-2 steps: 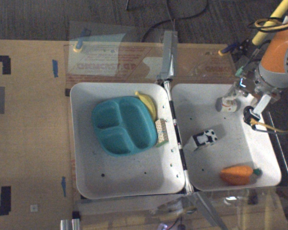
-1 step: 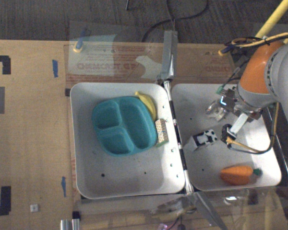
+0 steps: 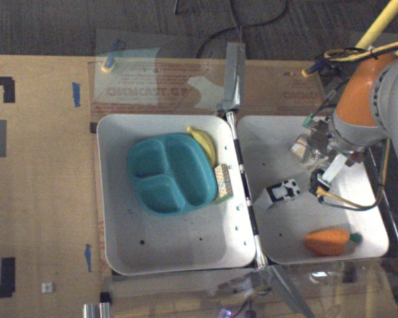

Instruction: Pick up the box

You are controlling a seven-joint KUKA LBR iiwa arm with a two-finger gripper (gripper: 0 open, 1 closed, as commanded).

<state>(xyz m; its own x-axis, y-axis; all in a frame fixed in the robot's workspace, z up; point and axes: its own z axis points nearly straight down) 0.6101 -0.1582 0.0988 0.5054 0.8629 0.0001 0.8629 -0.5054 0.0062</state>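
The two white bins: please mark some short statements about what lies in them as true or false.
1. The teal divided plate lies in the left bin. True.
2. The banana lies in the right bin. False: it lies in the left bin, at the plate's far edge.
3. The carrot toy lies in the right bin, near its front edge. True.
4. The small patterned box rests in the middle of the plate. False: it sits beside the plate's right edge.
5. The black-and-white toy lies in the right bin. True.
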